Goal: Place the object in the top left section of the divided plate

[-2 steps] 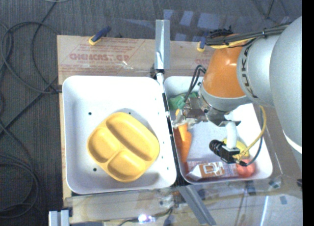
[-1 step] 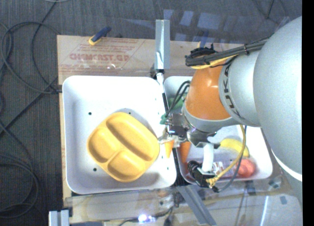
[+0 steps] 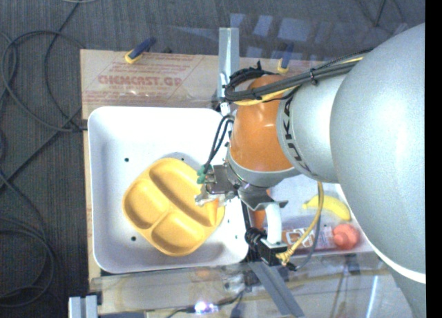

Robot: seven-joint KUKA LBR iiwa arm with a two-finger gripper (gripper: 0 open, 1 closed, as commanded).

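Bench: a brown board bench point(image 3: 138, 81) with red lettering carries two shallow white bins side by side, seen from above at a slant.
Left bin: a shallow white plastic bin point(image 3: 110, 144) with rounded corners lies toward the bench's left edge.
Divided plate: a yellow plastic divided plate point(image 3: 166, 206) with rounded corners lies in the left bin, turned at an angle, nearer the bin's near and right walls than its far left corner. Raised ridges split it into compartments. Its right corner is hidden under the arm's wrist.
Arm: a large grey robot arm with an orange band point(image 3: 259, 130) above the wrist reaches in from the bench's right side and hides most of the right bin.
Tool: the two-finger tool point(image 3: 210, 195) hangs over the plate's right edge, close beside the left bin's right wall. The wrist hides its fingertips, so whether it is released or clenched cannot be told, and no item can be made out in it.
Right bin items: a yellow banana point(image 3: 330, 206) and a small red round fruit point(image 3: 345, 236) lie near the right bin's near wall, just beside each other, well apart from the plate.
Clamps: two blue and yellow clamps point(image 3: 140, 49) sit along the bench's far edge.
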